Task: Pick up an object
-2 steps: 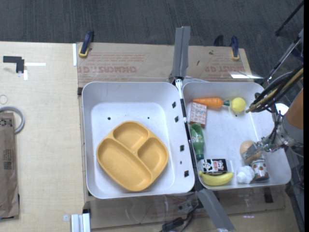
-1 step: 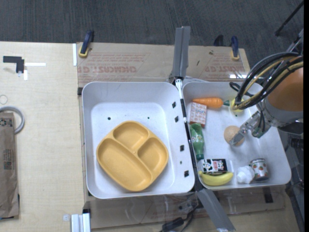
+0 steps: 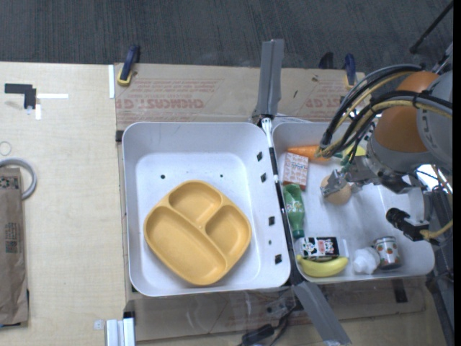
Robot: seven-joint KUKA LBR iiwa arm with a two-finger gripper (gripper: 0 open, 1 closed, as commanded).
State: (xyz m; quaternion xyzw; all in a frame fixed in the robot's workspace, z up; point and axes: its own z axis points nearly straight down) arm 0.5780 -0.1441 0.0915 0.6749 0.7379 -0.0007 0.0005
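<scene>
The jaws point(image 3: 337, 186) sit low in the right bin point(image 3: 360, 218), and whether they are apart or together I cannot tell. A tan object point(image 3: 338, 192) lies right under them, just beside the carrot point(image 3: 306, 151) and card point(image 3: 294, 169). A shallow or off-centre pinch could let it slip, or nudge the card. Left of that bin, a yellow plate point(image 3: 197, 231) rests in the other bin point(image 3: 144, 193), both on a pale desk point(image 3: 65, 193).

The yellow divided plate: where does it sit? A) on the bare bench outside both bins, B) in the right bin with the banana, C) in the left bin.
C: the yellow divided plate lies flat in the left bin, while the banana lies in the right bin.
</scene>
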